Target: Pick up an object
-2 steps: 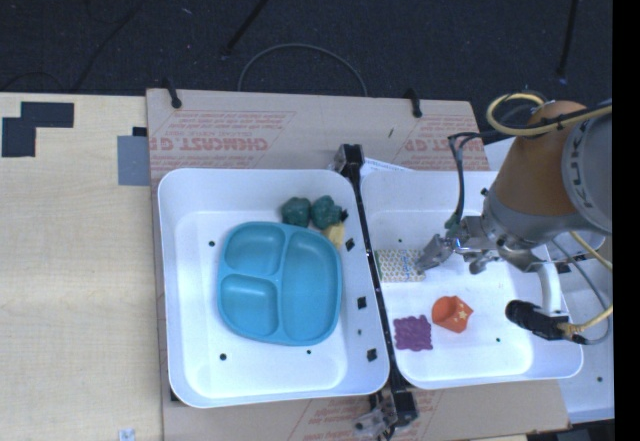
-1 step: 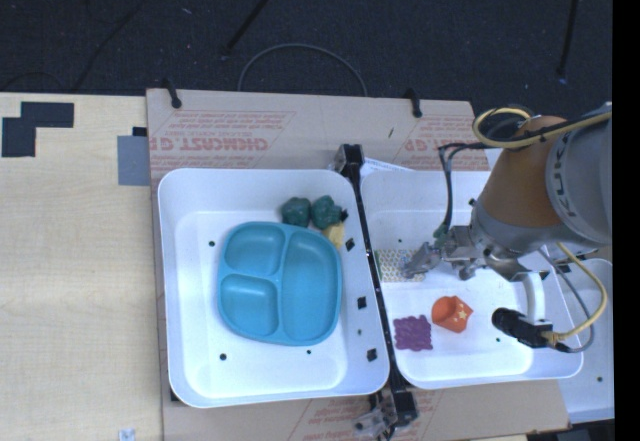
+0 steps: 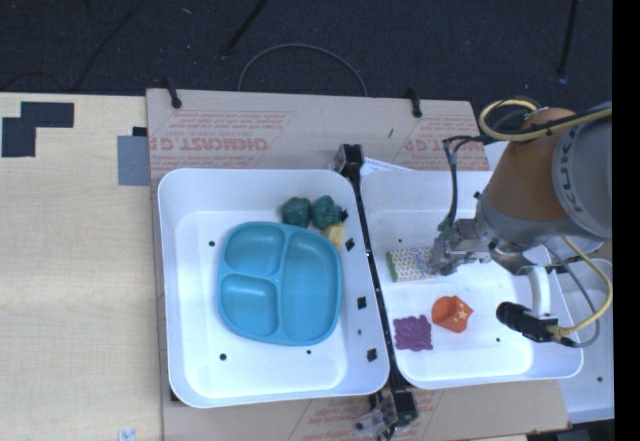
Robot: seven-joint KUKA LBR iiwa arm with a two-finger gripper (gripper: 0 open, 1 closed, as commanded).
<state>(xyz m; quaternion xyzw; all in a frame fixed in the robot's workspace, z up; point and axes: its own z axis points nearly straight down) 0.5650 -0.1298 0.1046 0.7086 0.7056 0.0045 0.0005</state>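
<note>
You have 2 white bins on the bench: the left bin point(image 3: 190, 329) and the right bin point(image 3: 480, 369), side by side with a black divider point(image 3: 365, 269) between them. Take the blue plate point(image 3: 280, 281) as your landmark; it has 3 compartments and lies flat in the left bin. Just beyond its far right corner sit 2 dark green lumps point(image 3: 310, 212), touching each other, with 1 small yellow piece point(image 3: 336, 233) beside them against the divider.

To the plate's right, across the divider, you have 3 loose things in the right bin: 1 pale dotted block with a green edge point(image 3: 405, 263), 1 purple knobbly piece point(image 3: 413, 333) and 1 orange-red object point(image 3: 452, 313), small and angular. The purple piece and the orange-red object lie just beside each other, nearer you than the dotted block.

The gripper point(image 3: 447, 259) is low in the right bin, at the dotted block's right edge. You cannot tell how far it is open or whether it touches the block.
</note>
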